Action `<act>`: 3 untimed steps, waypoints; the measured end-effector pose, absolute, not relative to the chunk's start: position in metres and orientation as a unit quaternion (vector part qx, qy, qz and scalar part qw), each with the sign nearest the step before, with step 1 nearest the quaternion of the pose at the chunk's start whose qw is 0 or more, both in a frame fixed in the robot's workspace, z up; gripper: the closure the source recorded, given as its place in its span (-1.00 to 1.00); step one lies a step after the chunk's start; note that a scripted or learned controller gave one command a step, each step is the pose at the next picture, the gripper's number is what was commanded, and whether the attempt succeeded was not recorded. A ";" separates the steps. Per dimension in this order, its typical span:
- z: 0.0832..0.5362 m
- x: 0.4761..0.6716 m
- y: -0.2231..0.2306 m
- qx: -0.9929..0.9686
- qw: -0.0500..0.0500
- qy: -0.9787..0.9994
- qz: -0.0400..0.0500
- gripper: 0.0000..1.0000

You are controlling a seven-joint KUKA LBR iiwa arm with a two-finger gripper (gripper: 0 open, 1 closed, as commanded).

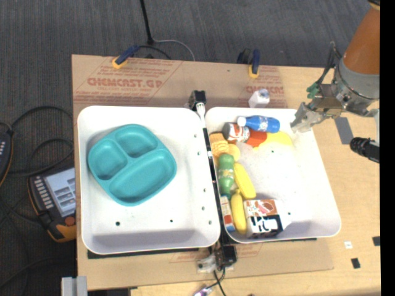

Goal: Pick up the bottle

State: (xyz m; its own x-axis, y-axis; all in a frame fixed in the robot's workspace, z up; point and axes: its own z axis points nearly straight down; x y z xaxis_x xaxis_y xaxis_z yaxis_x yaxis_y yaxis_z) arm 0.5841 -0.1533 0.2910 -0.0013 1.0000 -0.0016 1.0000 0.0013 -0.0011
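Hovering gripper [302, 121] — just right of the bottle [258, 124].

At the frame's upper right, the arm [369, 48] shows a broad orange band above a grey wrist. Below it sits the gripper [303, 122] — pale metal fingers, green-tipped fittings, dark cabling.

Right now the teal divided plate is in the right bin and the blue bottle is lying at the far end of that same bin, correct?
Not quite. The camera view shows the teal divided plate in the left bin, alone. The blue bottle does lie on its side at the far end of the right bin, among the other items.
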 end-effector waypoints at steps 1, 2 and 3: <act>0.268 0.507 -0.223 0.642 0.000 0.767 -0.001 1.00; 0.278 0.508 -0.223 0.641 0.001 0.767 -0.001 1.00; 0.287 0.508 -0.222 0.641 0.001 0.767 -0.001 1.00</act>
State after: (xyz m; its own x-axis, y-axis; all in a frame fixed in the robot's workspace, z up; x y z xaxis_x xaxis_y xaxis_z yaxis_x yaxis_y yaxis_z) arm 0.5084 -0.2224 0.2874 -0.1778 0.9841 -0.0032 0.9841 0.1778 0.0008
